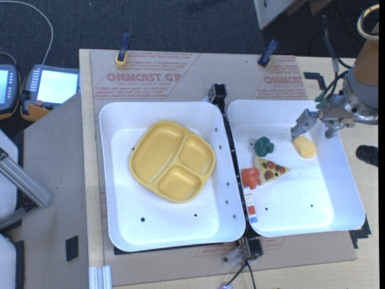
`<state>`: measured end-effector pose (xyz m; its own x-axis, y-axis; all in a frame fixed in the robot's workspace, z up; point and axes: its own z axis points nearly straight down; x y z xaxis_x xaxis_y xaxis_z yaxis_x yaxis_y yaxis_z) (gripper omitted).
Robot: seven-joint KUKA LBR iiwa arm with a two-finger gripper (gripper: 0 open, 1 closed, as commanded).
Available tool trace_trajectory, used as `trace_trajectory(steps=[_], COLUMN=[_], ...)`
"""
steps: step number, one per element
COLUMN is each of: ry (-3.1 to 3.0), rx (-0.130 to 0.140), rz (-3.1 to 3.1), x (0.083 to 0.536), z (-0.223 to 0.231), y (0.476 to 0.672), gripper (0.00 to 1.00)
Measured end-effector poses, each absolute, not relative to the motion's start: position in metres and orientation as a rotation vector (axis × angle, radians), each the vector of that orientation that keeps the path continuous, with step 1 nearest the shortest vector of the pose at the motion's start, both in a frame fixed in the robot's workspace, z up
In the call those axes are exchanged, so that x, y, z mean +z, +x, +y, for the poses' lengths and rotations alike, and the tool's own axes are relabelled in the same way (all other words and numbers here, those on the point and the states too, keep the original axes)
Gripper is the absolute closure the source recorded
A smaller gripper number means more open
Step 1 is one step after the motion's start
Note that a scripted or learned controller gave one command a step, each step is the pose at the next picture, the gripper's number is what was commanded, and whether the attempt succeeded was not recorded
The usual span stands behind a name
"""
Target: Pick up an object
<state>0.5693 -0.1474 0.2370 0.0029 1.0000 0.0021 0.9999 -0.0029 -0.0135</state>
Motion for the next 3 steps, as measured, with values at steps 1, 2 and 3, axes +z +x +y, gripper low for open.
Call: trace_trajectory(steps=[1, 2, 3], ry=[-2.221, -2.218, -2.219], rx=[0.0, 0.004, 0.003], rz=[-2.222, -2.219, -2.219], x=[0.245, 0.201, 0.158], z=[-0.147, -0.143, -0.144], y=[0.572, 0.576, 0.579], gripper=[0.0, 0.0, 0.0])
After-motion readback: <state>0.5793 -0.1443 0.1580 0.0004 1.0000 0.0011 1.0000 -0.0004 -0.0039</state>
